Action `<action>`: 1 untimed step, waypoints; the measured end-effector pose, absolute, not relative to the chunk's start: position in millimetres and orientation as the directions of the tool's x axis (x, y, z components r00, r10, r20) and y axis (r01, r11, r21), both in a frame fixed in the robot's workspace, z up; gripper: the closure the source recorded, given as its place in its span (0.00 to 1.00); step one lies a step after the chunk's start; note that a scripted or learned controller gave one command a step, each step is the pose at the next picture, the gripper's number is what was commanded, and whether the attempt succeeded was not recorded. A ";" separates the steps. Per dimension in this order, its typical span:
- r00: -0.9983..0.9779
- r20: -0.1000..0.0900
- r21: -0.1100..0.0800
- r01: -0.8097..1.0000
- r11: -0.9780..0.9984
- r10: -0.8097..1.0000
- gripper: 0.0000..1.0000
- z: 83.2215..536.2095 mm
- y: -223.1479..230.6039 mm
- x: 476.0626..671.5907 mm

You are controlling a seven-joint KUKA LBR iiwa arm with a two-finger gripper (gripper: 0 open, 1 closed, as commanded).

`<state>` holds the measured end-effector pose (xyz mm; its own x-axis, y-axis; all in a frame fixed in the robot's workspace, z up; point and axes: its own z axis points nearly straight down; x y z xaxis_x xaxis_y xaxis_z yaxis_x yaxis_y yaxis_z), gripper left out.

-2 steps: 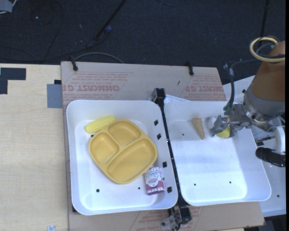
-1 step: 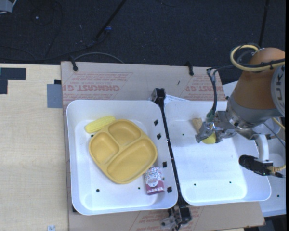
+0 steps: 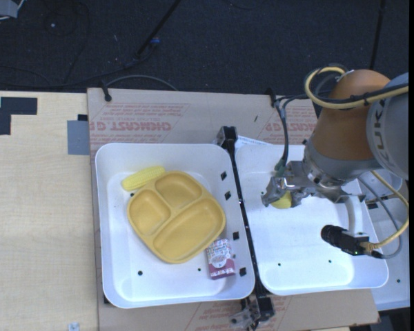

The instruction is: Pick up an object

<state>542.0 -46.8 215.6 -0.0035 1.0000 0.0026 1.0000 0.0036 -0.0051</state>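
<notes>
Orange-banded wrist (image 3: 348,116), highest above the tabletop, hangs over the right bin (image 3: 310,267) and hides most of the hand (image 3: 281,195). A small yellow object (image 3: 283,201) sits right at the hand's tip, on the side facing the divider (image 3: 238,205) between the bins, touching or nearly so. Whether the hand is clenched on it or released I cannot tell; its long axis is hidden too. Beyond the divider lie a yellow tray (image 3: 176,216), a corn cob (image 3: 143,178) and a small red packet (image 3: 221,258).

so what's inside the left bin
In the left bin: a yellow divided tray, a corn cob at its upper left edge, and a small red packet by its lower right. Whatever lies under the tray is covered.
</notes>
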 end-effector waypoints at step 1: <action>-0.004 0.001 -0.003 1.000 0.004 1.000 1.00 224.5 10.3 539.1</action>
